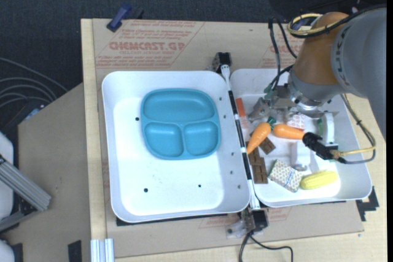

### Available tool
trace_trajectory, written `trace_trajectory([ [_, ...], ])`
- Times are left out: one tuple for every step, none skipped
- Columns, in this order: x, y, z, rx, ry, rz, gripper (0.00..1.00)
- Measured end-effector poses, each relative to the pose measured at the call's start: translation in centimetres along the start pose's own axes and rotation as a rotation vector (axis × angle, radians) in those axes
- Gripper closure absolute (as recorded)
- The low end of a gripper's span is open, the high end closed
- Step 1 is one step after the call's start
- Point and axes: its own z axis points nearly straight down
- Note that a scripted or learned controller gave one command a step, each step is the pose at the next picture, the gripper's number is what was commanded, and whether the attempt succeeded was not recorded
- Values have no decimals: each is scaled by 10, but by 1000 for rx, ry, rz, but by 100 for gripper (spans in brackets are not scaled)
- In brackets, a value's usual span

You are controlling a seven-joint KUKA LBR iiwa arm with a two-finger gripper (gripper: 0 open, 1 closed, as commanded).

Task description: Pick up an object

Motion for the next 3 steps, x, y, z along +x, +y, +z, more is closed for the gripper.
trace_trajectory([
  [0,0,-10,-2,0,1,100],
  [0,0,-10,-1,0,1,0],
  [0,63,10,-2,-2,-3,0],
])
